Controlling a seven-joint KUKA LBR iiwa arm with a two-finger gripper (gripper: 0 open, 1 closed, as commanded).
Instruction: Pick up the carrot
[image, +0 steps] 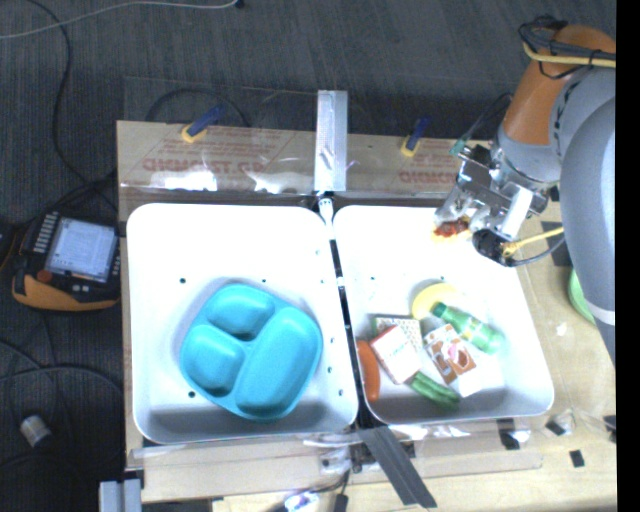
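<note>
Two white bins; carrot (368, 368) against right bin's (400, 235) left wall; claw (455, 222) state unclear; labels unreadable.

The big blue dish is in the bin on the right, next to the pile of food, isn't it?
Not quite. The camera view shows the blue dish alone in the left bin. The pile of food, with the carrot, sits in the right bin.

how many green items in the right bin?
2. A green bottle lies beside the yellow lid; a darker green piece lies near the front wall, under the cartons. More may be hidden beneath the pile.
</note>
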